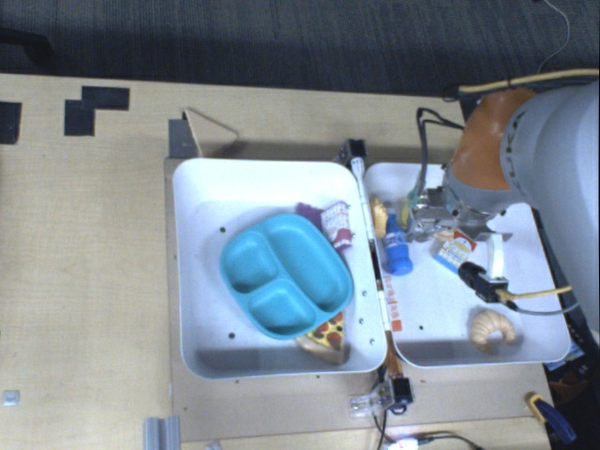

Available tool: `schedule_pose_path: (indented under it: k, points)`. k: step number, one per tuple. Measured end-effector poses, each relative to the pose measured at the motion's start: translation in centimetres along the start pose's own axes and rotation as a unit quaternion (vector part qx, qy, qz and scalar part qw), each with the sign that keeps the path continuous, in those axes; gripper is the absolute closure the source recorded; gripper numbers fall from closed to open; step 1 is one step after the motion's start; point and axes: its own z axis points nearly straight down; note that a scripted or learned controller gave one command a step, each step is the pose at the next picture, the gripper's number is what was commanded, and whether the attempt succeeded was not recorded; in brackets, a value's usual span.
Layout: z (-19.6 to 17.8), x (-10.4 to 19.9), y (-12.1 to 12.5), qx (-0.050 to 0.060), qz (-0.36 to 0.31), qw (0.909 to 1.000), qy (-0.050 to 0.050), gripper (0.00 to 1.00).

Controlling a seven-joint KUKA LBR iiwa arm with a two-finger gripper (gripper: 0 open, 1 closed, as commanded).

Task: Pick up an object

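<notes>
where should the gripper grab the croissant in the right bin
Grip the croissant across its fat middle, coming straight down from above. It lies flat on the floor of the right bin, near the front wall, with open floor around it. The curved tips taper, so the middle probably gives the fingers the surest hold. The gripper is further back in the bin.

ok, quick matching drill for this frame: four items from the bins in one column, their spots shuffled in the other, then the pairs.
Items:
1. blue divided tray
2. croissant
3. blue bottle
4. pizza slice

Places:
A. right bin, near corner at the front
B. left bin, middle, taking up most of the floor
C. left bin, front wall, partly under the tray
D. right bin, close to the wall shared with the left bin

Pairs: 1-B, 2-A, 3-D, 4-C
</notes>
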Motion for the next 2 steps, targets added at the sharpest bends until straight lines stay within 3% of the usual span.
schedule_pose_path:
  k: [1,2]
  points:
    - [-1.14,0.06,0.15,-0.002,-0.002,1.0000,0.000,1.00]
    - [-1.15,0.01,0.16,-0.002,-0.003,1.0000,-0.001,0.00]
